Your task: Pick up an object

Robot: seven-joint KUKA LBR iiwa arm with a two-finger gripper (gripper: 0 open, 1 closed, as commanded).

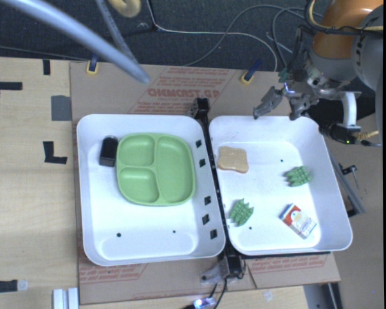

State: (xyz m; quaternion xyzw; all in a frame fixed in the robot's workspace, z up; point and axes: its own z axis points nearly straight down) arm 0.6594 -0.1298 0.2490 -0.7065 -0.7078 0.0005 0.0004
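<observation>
Lying flat below the spread, empty tool point(280, 103), a tan, rounded-square bread slice point(233, 159) is seen, paler at its lower edge.

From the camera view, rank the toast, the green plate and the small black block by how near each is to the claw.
Measured from the claw, above the right bin's far edge:
1. Toast, right bin, far-left part.
2. Green plate, left bin, centre.
3. Black block, left bin, beyond the plate's left side.
</observation>
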